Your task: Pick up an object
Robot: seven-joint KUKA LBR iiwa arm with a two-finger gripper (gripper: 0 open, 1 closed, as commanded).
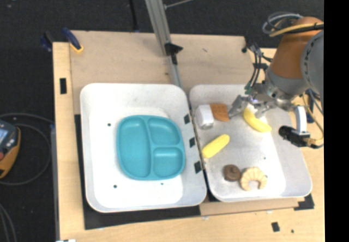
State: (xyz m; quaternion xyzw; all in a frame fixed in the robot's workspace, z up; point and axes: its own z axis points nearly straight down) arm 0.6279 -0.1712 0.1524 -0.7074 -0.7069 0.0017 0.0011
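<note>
Now hanging in the upper right of the frame with the gripper (251, 106), low over the upper part of the right bin (297, 183) and just above the upper end of a yellow banana (257, 121), perhaps touching it. Not being able to tell whether the jaws are released or clenched: too dark and too small at this slant, with nothing clearly showing between them, so not counting the banana as held. Judging the banana to be the likely target, lying tilted from upper left to lower right on the bin floor, apart from the other things. Probably doing this step well by coming down over the middle of the banana rather than over its end, turning the wrist for closing across the short width and not along the length, and going low enough for gripping below the curved top, slipping out sideways being the main risk with such a smooth round shape. Keeping clear of the orange-brown piece (220, 112) and the white cylinder (205, 116), lying side by side just left of the gripper. Leaving alone the yellow corn-like piece (215, 145) near the centre, the brown round thing (232, 173) and the pale croissant-like thing (254, 179) lower down, and the blue divided plate (151, 146) in the left bin (98, 104). Then lifting slowly and checking for the banana rising too.
</note>
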